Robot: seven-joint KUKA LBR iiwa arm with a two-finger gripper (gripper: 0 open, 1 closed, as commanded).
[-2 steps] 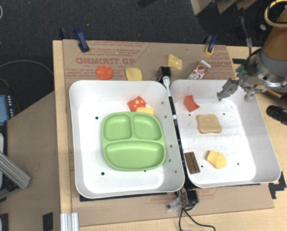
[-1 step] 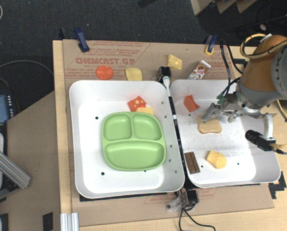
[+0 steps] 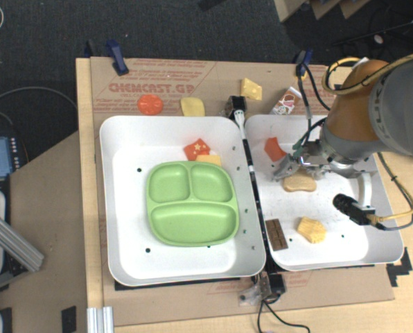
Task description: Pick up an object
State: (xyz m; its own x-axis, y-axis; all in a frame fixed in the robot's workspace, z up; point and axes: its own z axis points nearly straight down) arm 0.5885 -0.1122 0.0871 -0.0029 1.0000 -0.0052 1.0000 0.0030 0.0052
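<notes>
item: flat tan biscuit-shaped piece point(image 3: 300, 184), smooth and rounded, lying near the middle of the shallow white plastic right bin point(image 3: 331, 255) on the table, with the claw point(image 3: 294, 166) just above it, claw state not discernible. handling note, as judgement: descend squarely and straddle the narrow width, since the low profile leaves little to grip. adjacent stock: red block point(image 3: 273, 148) toward the bin's far left corner, yellow spongy wedge point(image 3: 311, 229) toward its near edge.
</notes>
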